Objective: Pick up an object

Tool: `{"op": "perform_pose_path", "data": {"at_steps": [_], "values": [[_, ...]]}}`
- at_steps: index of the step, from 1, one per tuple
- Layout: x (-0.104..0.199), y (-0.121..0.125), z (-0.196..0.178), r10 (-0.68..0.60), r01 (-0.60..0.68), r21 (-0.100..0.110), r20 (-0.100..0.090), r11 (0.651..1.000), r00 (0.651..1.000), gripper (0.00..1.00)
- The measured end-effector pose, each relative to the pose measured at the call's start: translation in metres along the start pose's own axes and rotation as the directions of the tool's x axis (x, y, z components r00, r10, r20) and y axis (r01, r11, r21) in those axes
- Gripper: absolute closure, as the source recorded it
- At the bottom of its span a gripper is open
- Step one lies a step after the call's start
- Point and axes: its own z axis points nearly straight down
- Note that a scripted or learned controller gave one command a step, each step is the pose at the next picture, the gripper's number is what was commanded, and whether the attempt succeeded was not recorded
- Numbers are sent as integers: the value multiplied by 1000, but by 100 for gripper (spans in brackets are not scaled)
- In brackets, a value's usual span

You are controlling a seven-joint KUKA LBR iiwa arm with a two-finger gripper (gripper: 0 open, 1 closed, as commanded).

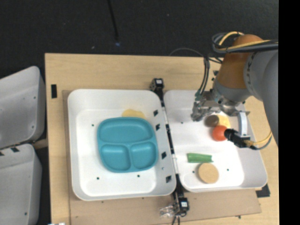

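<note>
Over right bin (253,170), tool (200,111) low (opening unclear), seemingly beside brown piece (212,120), red ball (219,133).

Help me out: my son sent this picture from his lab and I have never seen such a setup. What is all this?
One camera looks down at a slant on a wooden bench bearing two shallow white bins. The grey and orange thing at right is a robot arm; its hand hangs over the right bin. That bin contains a green piece, a round tan piece, and an orange-red ball beside a yellowish piece. The left bin contains a blue divided tray with a pale yellow piece behind it. I cannot tell whether the hand holds anything.
</note>
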Motion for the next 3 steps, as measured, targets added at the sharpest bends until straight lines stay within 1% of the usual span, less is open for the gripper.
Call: {"op": "perform_pose_path", "data": {"at_steps": [1, 2, 3], "values": [[-2, 0, -65, -8, 8, -2, 1, 1000, 1000, 100], [-3, 1, -119, -16, 16, -2, 1, 1000, 1000, 100], [57, -1, -116, -19, 19, 5, -1, 1000, 1000, 100]]}}
